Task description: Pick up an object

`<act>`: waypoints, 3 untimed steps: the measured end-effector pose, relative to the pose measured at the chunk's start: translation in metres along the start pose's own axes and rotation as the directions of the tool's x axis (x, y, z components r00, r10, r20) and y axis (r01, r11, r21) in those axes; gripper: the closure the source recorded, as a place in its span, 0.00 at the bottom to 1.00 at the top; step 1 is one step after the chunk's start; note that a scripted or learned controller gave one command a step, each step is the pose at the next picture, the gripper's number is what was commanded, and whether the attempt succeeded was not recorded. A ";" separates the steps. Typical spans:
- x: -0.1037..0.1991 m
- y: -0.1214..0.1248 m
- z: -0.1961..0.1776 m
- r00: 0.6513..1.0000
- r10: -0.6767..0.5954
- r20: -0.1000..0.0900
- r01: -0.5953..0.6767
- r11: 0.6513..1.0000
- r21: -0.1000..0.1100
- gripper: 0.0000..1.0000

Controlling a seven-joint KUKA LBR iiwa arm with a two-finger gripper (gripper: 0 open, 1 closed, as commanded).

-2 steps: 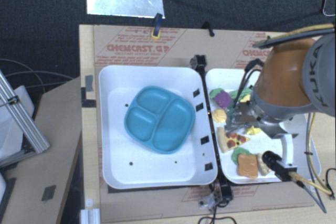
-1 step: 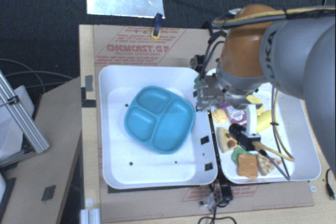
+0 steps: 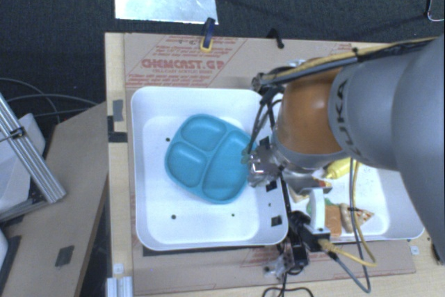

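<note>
A blue divided plate [image 3: 207,158] lies in the left white bin [image 3: 160,226], a little right of its middle. My gripper [image 3: 253,165] hangs at the plate's right rim, close above the wall between the two bins. The bulky grey and orange wrist [image 3: 313,118] covers much of what lies below it. I cannot see whether the gripper touches the plate. Nothing shows as lifted.
The right bin [image 3: 396,219] holds a yellow object [image 3: 338,167], a brown and orange piece [image 3: 335,219] and a small green item [image 3: 311,206], all partly hidden by the arm. Cables [image 3: 348,257] trail over the front edge. Cardboard [image 3: 181,62] lies behind the bins.
</note>
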State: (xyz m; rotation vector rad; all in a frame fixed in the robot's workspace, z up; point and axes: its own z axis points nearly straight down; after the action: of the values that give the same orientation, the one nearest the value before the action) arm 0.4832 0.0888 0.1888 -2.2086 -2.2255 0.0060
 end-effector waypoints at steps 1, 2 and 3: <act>0.052 0.057 0.019 1.000 -0.001 0.000 0.001 1.000 -0.012 1.00; -0.014 0.108 0.002 1.000 0.011 0.003 -0.011 1.000 -0.014 1.00; -0.037 0.157 0.000 1.000 0.008 0.002 -0.008 1.000 -0.013 1.00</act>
State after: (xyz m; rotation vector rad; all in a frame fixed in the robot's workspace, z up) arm 0.6402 0.0531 0.1874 -2.2255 -2.2243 -0.0064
